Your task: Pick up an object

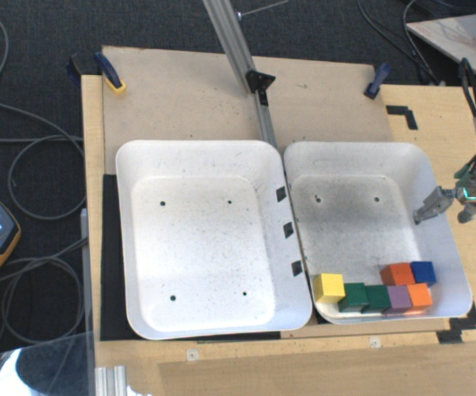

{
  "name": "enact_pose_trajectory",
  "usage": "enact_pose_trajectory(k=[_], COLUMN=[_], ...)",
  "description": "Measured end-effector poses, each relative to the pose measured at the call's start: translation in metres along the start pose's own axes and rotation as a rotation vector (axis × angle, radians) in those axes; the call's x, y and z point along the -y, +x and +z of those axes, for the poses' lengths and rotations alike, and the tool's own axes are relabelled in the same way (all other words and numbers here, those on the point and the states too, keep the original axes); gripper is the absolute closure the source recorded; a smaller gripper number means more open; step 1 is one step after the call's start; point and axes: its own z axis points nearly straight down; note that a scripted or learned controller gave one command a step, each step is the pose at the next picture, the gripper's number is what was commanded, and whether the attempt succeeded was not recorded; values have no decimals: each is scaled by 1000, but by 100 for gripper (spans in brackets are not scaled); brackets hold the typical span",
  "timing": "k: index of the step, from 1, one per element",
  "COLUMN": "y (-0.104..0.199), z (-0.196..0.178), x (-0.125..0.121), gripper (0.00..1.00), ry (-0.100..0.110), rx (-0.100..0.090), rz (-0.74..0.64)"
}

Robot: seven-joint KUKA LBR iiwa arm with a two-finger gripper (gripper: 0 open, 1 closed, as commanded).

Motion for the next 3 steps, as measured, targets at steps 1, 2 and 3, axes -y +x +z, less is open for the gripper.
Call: enact_pose_trajectory(k=[1,2,3], y=[0,-1,0], z=[52,95,145], x=[-10,-9,-8], gripper=[0,0,0], ry=[4,4,5], rx=[-1,-1,-1], rz=[0,1,1])
